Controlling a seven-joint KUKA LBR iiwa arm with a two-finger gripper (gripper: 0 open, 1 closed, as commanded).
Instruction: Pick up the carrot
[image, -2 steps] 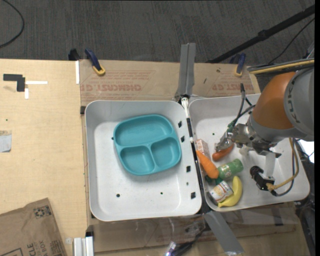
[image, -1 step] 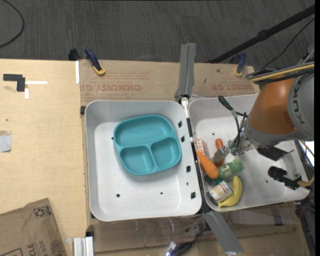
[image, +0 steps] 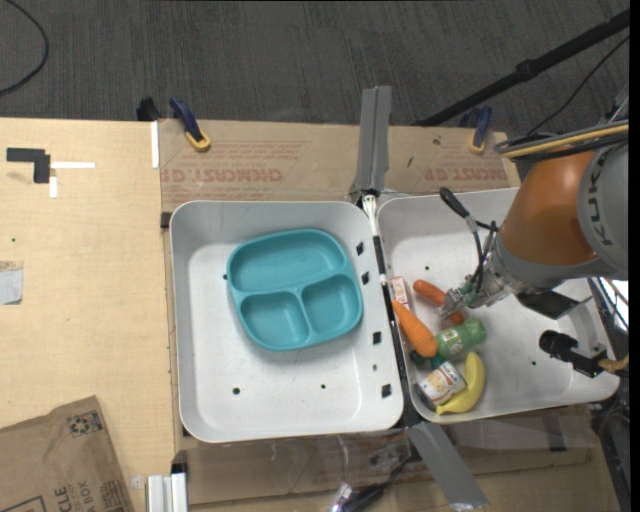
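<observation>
- the carrot lies in the right bin, at the lower middle of the frame, slanting along the bin's left wall with its tip toward the upper left.
- the gripper hangs low in the same bin, just right of the carrot, beside a small orange-red piece; whether it touches anything i cannot tell.
- i cannot tell how the claw stands at this angle, and nothing shows as held in it.
- a green bottle lies against the carrot's thick end; below it sit a small can and a banana.
- the teal divided plate rests in the left bin, well apart from the work.
- judged from this, the step in hand is the approach: the carrot is not yet grasped.
- the next move calls for shifting left and down over the carrot's middle, lining up across its slant, clear of the bottle and the bin wall.
</observation>
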